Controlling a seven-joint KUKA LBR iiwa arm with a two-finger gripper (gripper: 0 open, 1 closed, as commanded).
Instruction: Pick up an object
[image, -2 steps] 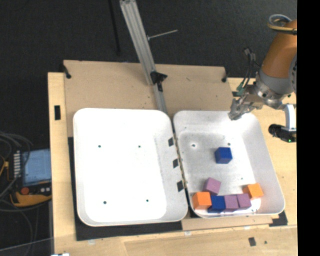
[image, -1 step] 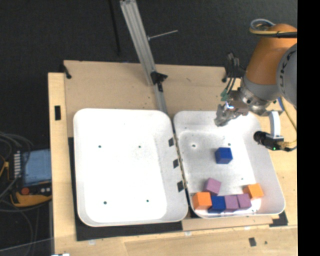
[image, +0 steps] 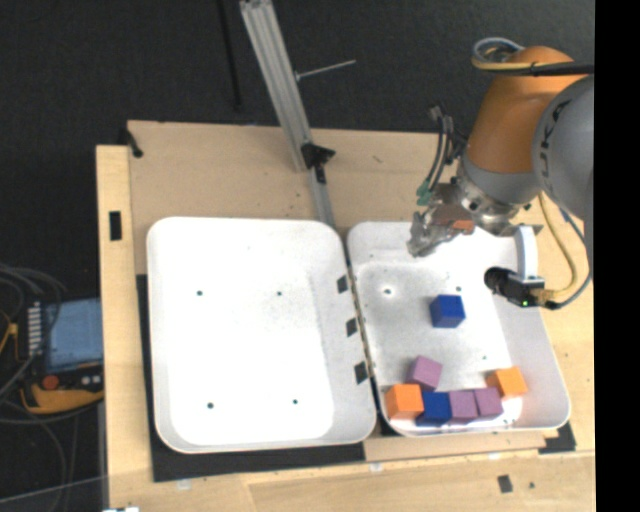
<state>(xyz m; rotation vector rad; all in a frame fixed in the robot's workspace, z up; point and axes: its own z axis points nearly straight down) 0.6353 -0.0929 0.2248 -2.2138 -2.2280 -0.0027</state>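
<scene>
Blocks are what the task offers, and all of them lie in the right bin (image: 375, 250): a lone blue cube (image: 448, 310) sits near the bin's middle, well apart from the rest, while along the near wall crowd an orange cube (image: 405, 400), a purple cube (image: 426, 372), a darker blue block (image: 436, 407), two more purple blocks (image: 474, 404) and a second orange cube (image: 509, 381), several of them touching. From the one overhead camera, the gripper (image: 428, 238) hangs over the far end of that bin, above and a little to the left of the lone blue cube, with nothing visible in its grasp; whether its jaws are spread or closed I cannot tell at this slant. To do the step well, I judge the lone blue cube the best target: it has free space on every side, so the jaws could come straight down astride two flat opposite faces, whereas the clustered blocks leave little room. The cubes look small, matte and sharp-edged, perhaps foam or painted wood. Both bins are smooth white shells with rounded corners, and the left bin (image: 180, 250) rests beside its twin on a pale wooden desk (image: 250, 160).
</scene>
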